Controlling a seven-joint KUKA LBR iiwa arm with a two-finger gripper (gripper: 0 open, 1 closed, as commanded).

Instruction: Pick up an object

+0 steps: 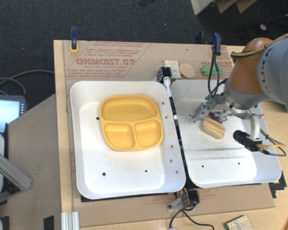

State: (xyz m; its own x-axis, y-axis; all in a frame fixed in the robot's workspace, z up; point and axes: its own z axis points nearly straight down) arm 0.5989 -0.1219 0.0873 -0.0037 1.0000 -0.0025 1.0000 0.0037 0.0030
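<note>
Counted one tan block (214,128) in the right bin (221,163), just beside the end effector (207,113) (grip state cannot be told), and one yellow three-compartment plate (131,121) in the left bin (86,145).

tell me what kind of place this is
Probably a robotics lab bench: a grey robot arm reaches over the right bin, a yellow divided plate lies in the left bin, clamped board beneath.

arm (278,66): chunky rounded grey shell
band (244,73): glossy orange wrap
cable (210,78): thin dark loop
gripper (208,112): silvery metal
</note>
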